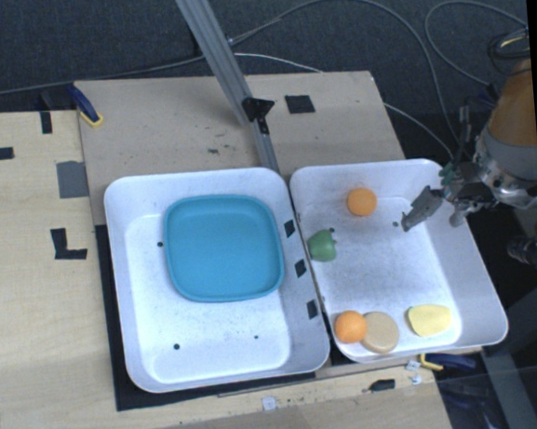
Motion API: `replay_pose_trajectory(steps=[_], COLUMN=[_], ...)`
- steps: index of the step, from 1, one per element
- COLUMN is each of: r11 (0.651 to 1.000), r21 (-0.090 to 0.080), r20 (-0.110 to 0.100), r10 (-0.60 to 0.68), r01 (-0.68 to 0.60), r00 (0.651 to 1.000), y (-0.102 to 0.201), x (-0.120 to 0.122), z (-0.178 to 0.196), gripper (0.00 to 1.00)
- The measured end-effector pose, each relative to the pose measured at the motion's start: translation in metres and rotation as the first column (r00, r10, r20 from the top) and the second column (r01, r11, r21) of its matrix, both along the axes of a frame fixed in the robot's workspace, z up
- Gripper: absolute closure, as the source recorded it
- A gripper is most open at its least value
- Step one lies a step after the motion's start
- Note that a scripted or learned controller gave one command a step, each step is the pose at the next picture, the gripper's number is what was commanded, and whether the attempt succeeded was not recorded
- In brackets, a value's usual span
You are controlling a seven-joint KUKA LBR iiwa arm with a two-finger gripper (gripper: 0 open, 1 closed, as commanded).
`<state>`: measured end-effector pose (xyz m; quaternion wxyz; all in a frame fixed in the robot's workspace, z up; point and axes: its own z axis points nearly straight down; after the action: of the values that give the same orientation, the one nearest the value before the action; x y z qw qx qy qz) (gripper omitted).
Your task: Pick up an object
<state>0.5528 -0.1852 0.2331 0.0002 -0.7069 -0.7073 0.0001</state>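
Hovering over the right bin (pixel 460 267), hand (pixel 433 207) spread, empty.

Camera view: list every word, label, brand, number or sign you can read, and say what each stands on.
None: no readable text stands anywhere here.
The blue plate, the two white bins and the food pieces bear no print.
The dark tape patches on the bench are plain marks, not letters.
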Motion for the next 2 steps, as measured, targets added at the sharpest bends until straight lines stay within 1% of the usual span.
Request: replay_pose_trajectory(steps=[1,2], r11=[1.000,1.000], r21=[0.001,0.001], r20=[-0.005,-0.005], r10=[0.000,0.000], r01=[0.000,0.000], r00=[1.000,1.000], y=[-0.006,0.003], x=[0.001,-0.005], z=[-0.061,-0.119], gripper=[0.00,0.00])
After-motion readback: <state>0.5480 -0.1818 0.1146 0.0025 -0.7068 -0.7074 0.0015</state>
